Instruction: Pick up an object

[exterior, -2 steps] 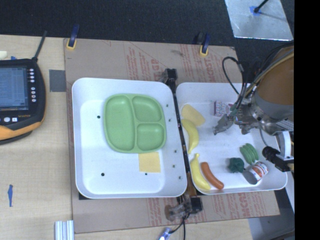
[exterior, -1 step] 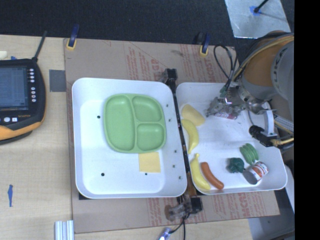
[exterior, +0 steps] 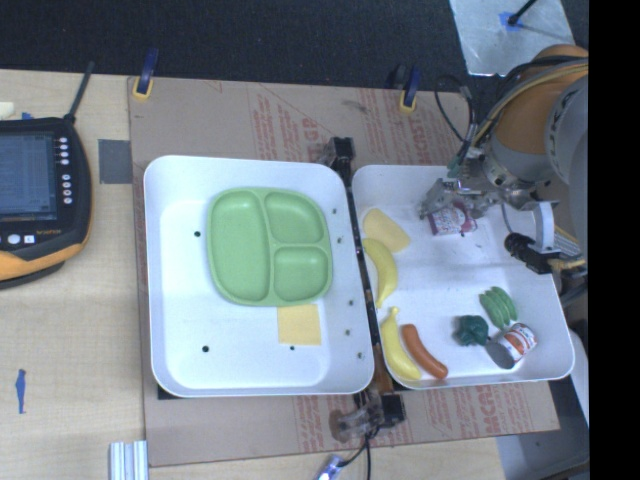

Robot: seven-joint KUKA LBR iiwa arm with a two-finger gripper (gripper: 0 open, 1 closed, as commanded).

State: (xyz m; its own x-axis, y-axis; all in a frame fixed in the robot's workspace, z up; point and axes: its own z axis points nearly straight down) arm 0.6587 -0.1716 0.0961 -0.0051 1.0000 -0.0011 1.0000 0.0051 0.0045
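Sausage (exterior: 424,352) long axis diagonal, pointing upper-left to lower-right

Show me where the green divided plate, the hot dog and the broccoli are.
green divided plate (exterior: 268,245), camera view, centre ridge.
hot dog (exterior: 424,352), camera view, middle of sausage.
broccoli (exterior: 472,329), camera view, its head.

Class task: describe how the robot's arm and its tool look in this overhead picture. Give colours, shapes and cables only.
The arm is bulky and rounded, grey with a broad orange band above the wrist. Thin dark cables run along it toward the tool, a small metallic grey assembly, too blurred to make out finer detail. A black fitting sits on the arm's lower side.
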